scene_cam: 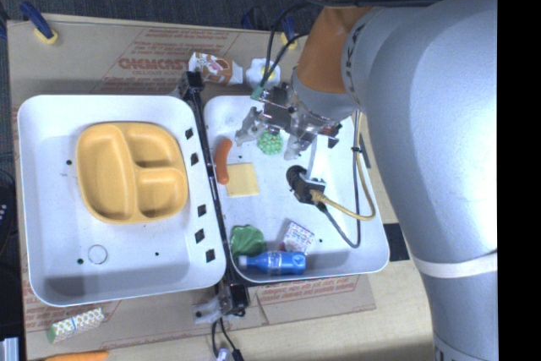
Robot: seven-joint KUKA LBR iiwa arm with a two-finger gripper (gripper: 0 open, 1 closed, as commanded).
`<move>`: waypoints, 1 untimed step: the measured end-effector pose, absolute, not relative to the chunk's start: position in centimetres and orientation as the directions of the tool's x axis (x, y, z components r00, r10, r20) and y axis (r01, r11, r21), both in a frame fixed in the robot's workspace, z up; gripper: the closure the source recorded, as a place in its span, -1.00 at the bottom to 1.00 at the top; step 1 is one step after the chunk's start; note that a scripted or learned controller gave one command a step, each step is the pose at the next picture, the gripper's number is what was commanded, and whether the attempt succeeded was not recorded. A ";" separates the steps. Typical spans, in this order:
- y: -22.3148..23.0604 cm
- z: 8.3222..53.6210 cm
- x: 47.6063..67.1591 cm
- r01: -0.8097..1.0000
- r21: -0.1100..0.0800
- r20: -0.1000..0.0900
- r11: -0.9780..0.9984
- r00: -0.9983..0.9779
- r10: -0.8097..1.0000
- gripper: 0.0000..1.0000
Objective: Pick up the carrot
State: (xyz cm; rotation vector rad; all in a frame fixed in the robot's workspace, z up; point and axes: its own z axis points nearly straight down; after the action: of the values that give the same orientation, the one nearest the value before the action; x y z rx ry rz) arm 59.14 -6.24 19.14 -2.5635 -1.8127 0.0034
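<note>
camera view: the carrot (pixel 223 161) lay in the right bin (pixel 372 245), just left of the yellow cheese slice (pixel 243 179). the gripper (pixel 272 134) hung spread above a green ball (pixel 270 142), pinching nothing. the carrot looked light, stiff and smooth; its middle seemed the best place to grip.

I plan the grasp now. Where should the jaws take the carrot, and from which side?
Probably at the middle of the carrot, from above. It lies flat and lengthwise close to the right bin's left wall, so the jaws should close across its narrow width.
</note>
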 end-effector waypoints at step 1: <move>-4.9 19.1 58.0 0.870 -0.008 -0.002 -0.494 0.494 0.870 -1.00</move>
State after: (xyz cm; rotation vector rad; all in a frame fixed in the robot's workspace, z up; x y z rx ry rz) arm 58.01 -4.89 19.08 -2.7102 -1.5776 0.0090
